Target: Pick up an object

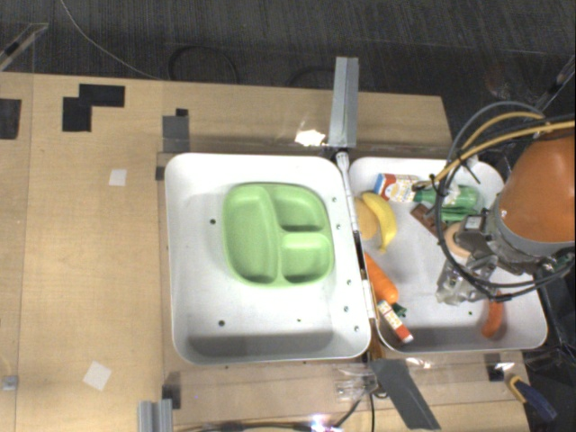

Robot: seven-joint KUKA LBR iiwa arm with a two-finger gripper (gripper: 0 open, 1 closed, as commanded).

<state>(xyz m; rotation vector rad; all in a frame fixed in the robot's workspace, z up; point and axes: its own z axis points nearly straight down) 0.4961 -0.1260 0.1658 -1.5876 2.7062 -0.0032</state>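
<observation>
The right bin holds several small items: a yellow banana at its left side, an orange carrot below it, a red and white marker-like item near the front left corner, a colourful small packet at the back, a green item and a brown one by the arm. My gripper hangs low over the bin's right half, beside a small orange-red piece. I see nothing between its fingers.
The left bin carries a green divided plate. A grey metal post stands behind the seam between the bins. Yellow and black cables loop over the arm's orange band at the right.
</observation>
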